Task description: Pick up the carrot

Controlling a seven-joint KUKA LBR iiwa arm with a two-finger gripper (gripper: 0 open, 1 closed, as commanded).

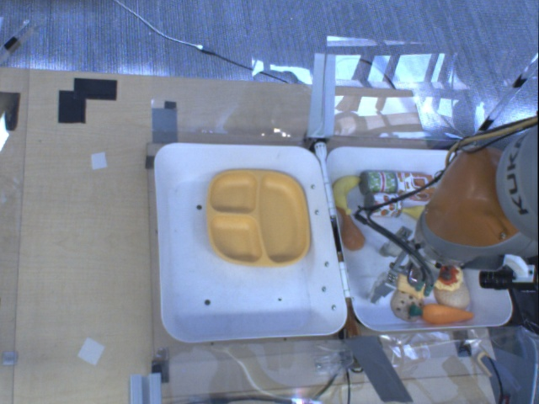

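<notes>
Camera view shows the gripper (402, 278) low in the right bin (497, 316), just above-left of the carrot (446, 314), presumably lining up; its opening cannot be told.
</notes>
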